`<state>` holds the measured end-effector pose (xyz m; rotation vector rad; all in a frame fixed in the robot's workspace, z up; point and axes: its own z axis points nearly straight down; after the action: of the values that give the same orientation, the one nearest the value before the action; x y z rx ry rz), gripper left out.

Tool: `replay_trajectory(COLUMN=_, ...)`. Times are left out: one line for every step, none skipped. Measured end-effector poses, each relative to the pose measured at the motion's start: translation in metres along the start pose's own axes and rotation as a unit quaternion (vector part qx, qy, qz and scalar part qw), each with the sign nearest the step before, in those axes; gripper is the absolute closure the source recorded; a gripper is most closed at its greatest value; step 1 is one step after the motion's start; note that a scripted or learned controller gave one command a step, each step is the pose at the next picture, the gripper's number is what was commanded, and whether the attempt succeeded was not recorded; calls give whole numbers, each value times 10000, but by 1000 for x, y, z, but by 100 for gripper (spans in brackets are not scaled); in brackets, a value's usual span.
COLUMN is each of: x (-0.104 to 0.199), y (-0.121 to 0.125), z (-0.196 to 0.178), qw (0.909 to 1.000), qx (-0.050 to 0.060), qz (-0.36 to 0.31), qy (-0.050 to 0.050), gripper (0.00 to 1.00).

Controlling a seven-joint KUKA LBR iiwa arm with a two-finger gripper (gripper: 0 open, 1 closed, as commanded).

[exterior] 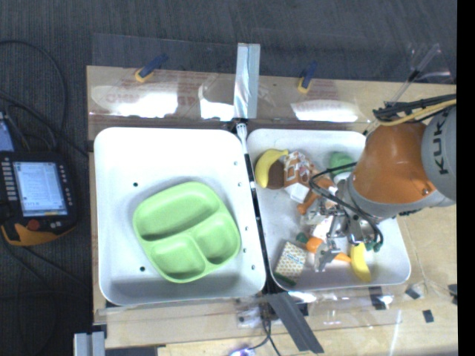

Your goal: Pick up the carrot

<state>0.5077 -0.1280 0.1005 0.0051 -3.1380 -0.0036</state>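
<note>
2 bananas [270,167] flank carrot [318,245].

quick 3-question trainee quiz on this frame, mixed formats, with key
1. True or false: the green divided plate lies in the left bin.
2. Multiple choice: the gripper is down over which bin? A) left bin B) right bin C) neither, it hangs over the bench
3. Fill in: the yellow banana lies at the ___ corner of the right bin, beside the divider (near-left / far-left / far-right).

Key
1. True
2. B; it is low among the clutter, next to an orange piece that may be the carrot
3. far-left
</note>
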Motion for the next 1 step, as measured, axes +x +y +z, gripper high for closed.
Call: replay_trajectory(x=6, y=12, z=9, qw=9994, qx=57, qz=-326, qy=-97, gripper=0)
